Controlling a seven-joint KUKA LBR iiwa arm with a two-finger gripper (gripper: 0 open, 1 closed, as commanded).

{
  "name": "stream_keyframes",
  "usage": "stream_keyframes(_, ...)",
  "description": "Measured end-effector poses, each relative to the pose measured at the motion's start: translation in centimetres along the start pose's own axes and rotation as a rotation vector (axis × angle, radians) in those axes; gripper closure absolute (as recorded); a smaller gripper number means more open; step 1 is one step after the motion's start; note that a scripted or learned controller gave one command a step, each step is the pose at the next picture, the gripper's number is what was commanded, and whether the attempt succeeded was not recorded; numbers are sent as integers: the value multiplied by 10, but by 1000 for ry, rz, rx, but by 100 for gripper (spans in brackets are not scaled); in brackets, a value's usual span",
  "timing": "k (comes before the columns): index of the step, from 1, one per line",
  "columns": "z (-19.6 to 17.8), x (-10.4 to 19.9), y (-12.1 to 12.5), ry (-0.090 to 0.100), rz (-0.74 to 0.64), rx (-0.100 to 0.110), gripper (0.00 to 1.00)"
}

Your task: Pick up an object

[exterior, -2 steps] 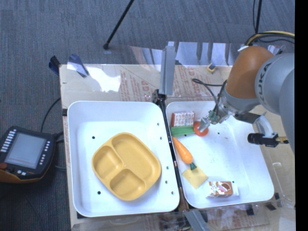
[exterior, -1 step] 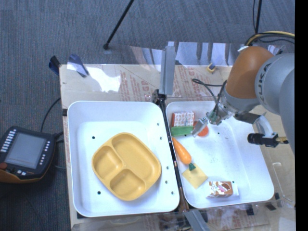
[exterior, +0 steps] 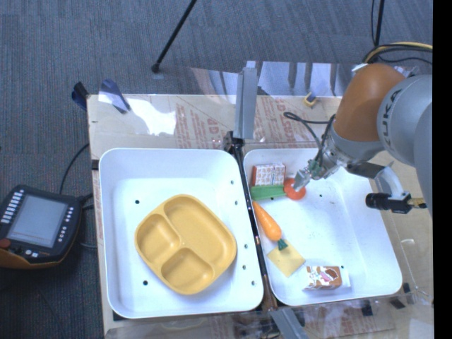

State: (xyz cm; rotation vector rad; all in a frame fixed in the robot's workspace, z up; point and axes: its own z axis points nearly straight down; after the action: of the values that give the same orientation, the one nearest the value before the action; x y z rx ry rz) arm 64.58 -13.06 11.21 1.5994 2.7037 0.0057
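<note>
A grey arm with an orange band point(exterior: 369, 101) reaches over the right bin point(exterior: 367, 253) on a tabletop point(exterior: 201, 122) covered with printed board and clear plastic sheeting. Its gripper point(exterior: 305, 180) hangs at the bin's far left area, tip touching or just above a red-orange round piece point(exterior: 296, 191); whether it grips anything cannot be told. Just beside that piece lie a green bar point(exterior: 267, 192) and a small red-and-white carton point(exterior: 268, 174). A toy carrot point(exterior: 268, 222) lies along the bin's left wall, a pale yellow slice point(exterior: 286, 260) near its tip, and a brown-and-white packet point(exterior: 325, 277) toward the bin's near edge. The left bin point(exterior: 127, 171) holds a yellow divided plate point(exterior: 185, 244). Grey carpet point(exterior: 70, 34) surrounds the tabletop; a handheld control pendant point(exterior: 35, 224) lies on the floor beyond the left edge, and a dark tripod leg point(exterior: 176, 28) stands beyond the far edge.
</note>
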Motion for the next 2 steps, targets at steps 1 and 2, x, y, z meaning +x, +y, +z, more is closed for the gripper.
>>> stream_keyframes(1, 0, 0, 0, 0, 0, 1, 0)
stream_keyframes(2, 25, -4, -4, 1, 37, 5, 0)
